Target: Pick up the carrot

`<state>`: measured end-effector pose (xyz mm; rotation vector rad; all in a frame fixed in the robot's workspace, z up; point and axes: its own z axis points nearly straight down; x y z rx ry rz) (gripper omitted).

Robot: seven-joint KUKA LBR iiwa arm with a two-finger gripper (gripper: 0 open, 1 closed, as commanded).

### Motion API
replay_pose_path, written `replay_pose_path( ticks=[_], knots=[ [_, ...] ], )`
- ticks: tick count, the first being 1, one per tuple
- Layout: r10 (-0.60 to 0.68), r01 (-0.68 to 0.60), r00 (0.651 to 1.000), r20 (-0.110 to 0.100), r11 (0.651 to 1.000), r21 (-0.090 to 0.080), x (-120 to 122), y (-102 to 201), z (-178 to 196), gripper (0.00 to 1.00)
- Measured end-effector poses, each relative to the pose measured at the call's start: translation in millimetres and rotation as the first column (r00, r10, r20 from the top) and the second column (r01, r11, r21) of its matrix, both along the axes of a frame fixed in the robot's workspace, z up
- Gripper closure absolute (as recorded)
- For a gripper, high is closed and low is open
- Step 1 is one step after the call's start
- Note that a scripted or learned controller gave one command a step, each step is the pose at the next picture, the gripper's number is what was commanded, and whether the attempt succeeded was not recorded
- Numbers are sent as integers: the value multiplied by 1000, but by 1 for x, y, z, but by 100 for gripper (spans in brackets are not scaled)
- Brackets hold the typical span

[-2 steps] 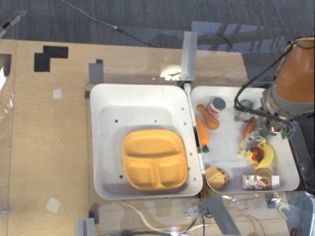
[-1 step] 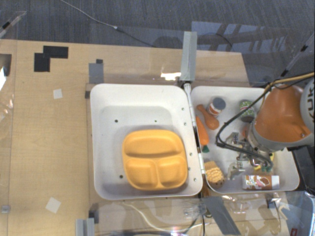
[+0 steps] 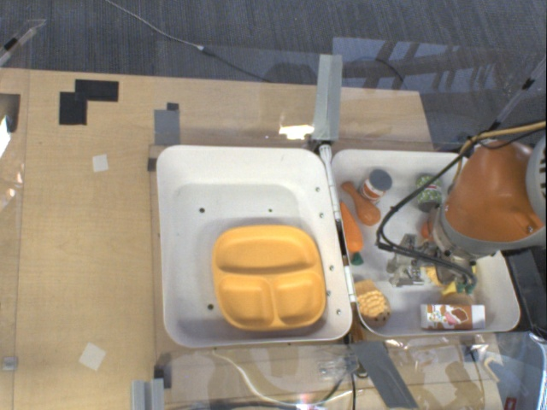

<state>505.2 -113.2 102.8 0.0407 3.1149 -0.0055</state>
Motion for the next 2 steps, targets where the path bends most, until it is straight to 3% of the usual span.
replay_pose_path(
  ticks=[1,2],
  knots=[
    [264,-264,965,-13,965,3,-15,112,84,100],
    [425,-425,905,-16,905,-1,8,71,83,100]
  ],
)
